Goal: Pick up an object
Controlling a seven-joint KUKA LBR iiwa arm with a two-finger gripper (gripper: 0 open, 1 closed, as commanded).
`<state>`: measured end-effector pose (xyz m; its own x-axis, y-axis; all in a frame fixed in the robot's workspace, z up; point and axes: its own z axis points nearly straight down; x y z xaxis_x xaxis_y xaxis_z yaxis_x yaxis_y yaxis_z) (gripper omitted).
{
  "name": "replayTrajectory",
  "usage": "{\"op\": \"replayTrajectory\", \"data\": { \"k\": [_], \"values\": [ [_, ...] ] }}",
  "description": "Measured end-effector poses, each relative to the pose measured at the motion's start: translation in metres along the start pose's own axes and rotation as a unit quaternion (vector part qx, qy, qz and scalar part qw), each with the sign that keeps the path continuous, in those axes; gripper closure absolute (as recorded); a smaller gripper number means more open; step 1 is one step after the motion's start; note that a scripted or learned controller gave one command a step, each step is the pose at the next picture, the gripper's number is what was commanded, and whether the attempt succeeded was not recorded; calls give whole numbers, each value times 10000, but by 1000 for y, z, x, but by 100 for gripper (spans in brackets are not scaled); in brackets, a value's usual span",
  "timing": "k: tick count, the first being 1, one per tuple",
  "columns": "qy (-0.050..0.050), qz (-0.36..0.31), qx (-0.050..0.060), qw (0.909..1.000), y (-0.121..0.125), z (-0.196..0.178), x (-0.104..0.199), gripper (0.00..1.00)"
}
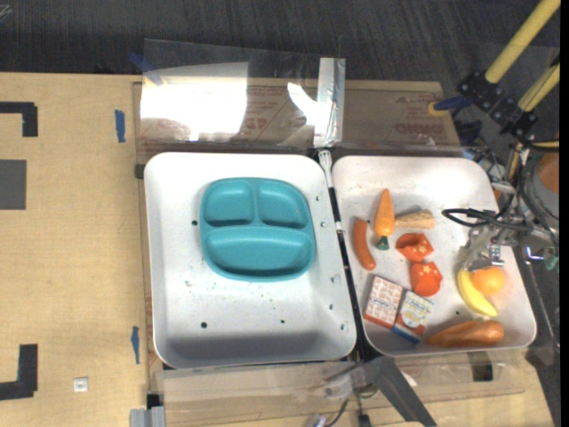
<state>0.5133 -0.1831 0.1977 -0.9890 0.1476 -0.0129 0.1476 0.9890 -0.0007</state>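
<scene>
The gripper (487, 258) hangs at the right side of the right bin (364, 174), low over a banana (473, 297) and an orange (490, 281) that lie touching each other. Its metal fingers point down at the fruit, but whether they are apart or together I cannot tell; nothing shows clearly between them. A black cable loops out from the wrist toward the bin's middle.

Below the banana, a long orange carrot (465, 333) lies along the front wall. Left of the gripper sit two red pepper pieces, one (414, 245) above the other (426, 278), close together. Further left, an upright carrot (383, 213) with a green end stands beside a red sausage (363, 243), and a tan bread stick (414, 218) lies just right of the carrot. Near the front, a small patterned box (383, 302) and a smaller carton (414, 312) lie side by side; their print is too small to read.

The left bin (178, 310) holds a teal divided plate (258, 229), three compartments, all bare. Behind the bins lies a clear plastic sheet (240, 105) over brown cardboard with faint red lettering, unreadable.
</scene>
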Motion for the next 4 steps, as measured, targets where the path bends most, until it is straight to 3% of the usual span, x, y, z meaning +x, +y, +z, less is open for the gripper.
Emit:
{"op": "replayTrajectory", "data": {
  "k": [1,2,3,4],
  "values": [
    [19,6,0,10000,-1,2,1,0],
    [-23,581,10,9983,-41,99,22,0],
    [-51,569,16,9984,-40,88,20,100],
    [-43,569,14,9984,-40,89,20,0]
  ]
}}
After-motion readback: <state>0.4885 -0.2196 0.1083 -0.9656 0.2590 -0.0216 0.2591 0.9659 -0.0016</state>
